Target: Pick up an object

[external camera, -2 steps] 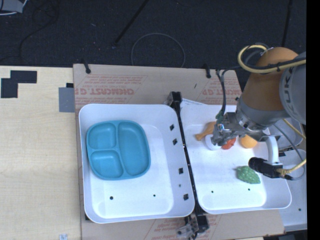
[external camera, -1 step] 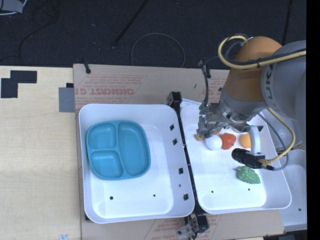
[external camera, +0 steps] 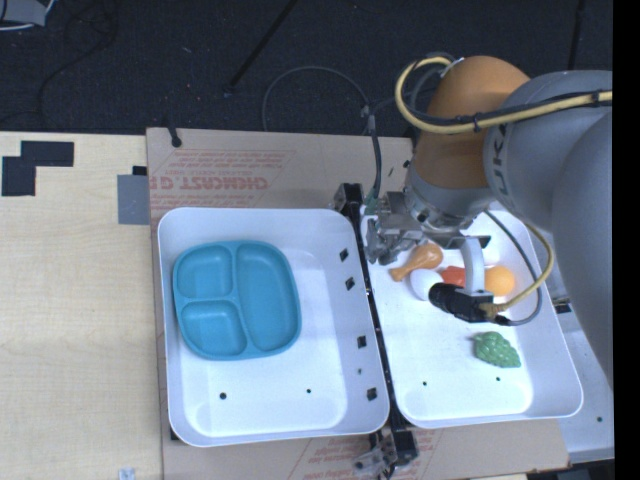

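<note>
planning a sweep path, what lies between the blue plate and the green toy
Just bare bin floor and the bins' meeting rims, seen in the camera view, between the blue plate and green toy.

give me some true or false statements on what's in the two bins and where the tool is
1. The blue plate lies in the left bin. True.
2. The green piece lies on the blue plate. False: it lies on the floor of the right bin, well apart from the plate.
3. The blue plate has three compartments. True.
4. The tool hangs over the middle of the left bin. False: it is at the right bin's far left corner, close to the divide between the bins.
5. The orange ball is in the right bin. True.
</note>
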{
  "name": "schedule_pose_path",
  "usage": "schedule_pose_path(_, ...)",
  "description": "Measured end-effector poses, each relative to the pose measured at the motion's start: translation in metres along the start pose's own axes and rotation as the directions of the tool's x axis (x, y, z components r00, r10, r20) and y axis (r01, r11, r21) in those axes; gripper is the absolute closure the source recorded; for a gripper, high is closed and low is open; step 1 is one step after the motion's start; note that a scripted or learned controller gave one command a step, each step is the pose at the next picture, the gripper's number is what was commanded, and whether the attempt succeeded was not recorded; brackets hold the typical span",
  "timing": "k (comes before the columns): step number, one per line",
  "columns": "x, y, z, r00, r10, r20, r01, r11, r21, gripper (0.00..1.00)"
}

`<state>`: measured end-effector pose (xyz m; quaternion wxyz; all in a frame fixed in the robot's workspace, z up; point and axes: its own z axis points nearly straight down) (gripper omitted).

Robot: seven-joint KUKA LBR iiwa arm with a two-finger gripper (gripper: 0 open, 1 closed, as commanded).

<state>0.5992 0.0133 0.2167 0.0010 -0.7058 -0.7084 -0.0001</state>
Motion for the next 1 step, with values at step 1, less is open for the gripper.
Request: schedule_pose_path(1,0.0554,0.0086,-0.0136,1.000,0.000,0.001,0.000,1.000,0.000,1.00)
